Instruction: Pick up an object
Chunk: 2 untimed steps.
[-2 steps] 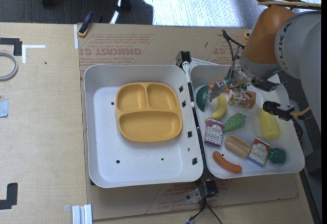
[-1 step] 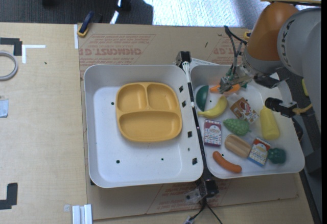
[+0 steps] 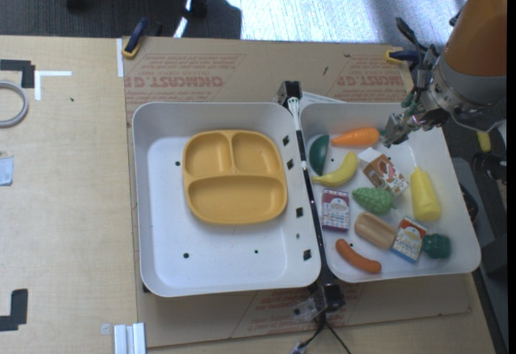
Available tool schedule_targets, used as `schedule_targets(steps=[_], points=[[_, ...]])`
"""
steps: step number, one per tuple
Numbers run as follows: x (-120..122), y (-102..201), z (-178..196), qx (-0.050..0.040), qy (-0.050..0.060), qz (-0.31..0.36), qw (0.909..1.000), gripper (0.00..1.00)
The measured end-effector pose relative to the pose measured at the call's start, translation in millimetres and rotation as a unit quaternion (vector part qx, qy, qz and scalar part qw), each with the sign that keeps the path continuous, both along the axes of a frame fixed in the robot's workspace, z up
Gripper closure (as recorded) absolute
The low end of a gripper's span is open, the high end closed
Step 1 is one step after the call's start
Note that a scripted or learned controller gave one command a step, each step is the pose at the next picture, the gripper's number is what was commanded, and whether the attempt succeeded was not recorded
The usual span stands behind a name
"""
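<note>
An orange plastic toy carrot (image 3: 355,136) lay at the far end of the right white bin (image 3: 455,175), beside a yellow plastic banana (image 3: 339,171) and a dark green rounded toy (image 3: 319,153). The gripper (image 3: 397,131) hovered just right of it; whether its fingers were apart or together could not be told. A yellow compartment plate (image 3: 235,177) sat in the left white bin (image 3: 157,207).

A carrot (image 3: 355,136) is lying flat at the back of the right bin (image 3: 461,183), with a banana (image 3: 339,171) curving just in front of it. A green pod (image 3: 373,199), a yellow corn cob (image 3: 425,193) and small printed cartons (image 3: 335,210) are resting mid-bin. A sausage (image 3: 358,256) and a bread roll (image 3: 374,231) are sitting toward the front.
</note>
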<state>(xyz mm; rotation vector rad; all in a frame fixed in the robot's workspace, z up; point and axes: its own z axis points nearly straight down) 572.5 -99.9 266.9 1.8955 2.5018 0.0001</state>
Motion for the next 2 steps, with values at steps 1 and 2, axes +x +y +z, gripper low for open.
schedule_targets(steps=[1, 2], points=[[0.0, 0.1, 0.0, 0.0, 0.0, 0.0, 1.0, 0.0], [12.5, -18.8, -125.5, 0.0003, 0.001, 0.113, 0.9936, 0.0]])
